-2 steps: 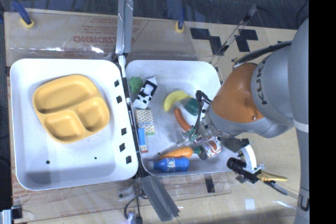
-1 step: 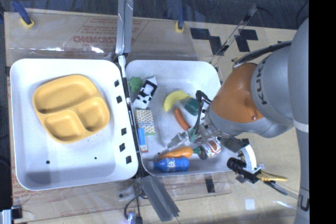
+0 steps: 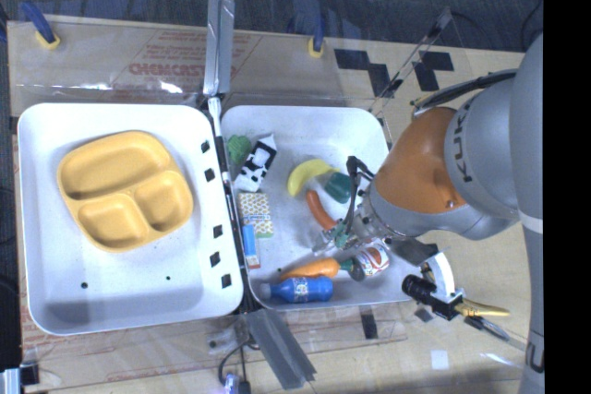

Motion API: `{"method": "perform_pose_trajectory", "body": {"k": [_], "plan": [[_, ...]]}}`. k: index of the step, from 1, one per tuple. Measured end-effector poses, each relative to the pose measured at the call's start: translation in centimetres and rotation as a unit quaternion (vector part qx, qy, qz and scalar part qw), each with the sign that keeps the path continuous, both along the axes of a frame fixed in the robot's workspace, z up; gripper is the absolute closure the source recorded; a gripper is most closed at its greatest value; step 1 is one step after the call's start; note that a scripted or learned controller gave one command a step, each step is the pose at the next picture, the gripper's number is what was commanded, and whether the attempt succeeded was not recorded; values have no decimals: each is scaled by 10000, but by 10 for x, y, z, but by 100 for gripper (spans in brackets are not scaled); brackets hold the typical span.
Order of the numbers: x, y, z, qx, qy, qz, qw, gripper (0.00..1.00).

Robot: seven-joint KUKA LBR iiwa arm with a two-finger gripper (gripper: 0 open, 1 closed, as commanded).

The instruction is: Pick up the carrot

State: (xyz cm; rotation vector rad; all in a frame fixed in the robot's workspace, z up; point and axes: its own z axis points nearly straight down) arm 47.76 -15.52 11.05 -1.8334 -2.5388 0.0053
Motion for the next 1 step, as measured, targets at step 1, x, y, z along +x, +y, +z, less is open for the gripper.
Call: {"method": "perform_pose_trajectory", "body": {"k": [1], "plan": [[0, 0, 0, -1, 0, 2, 10000, 0]]}}
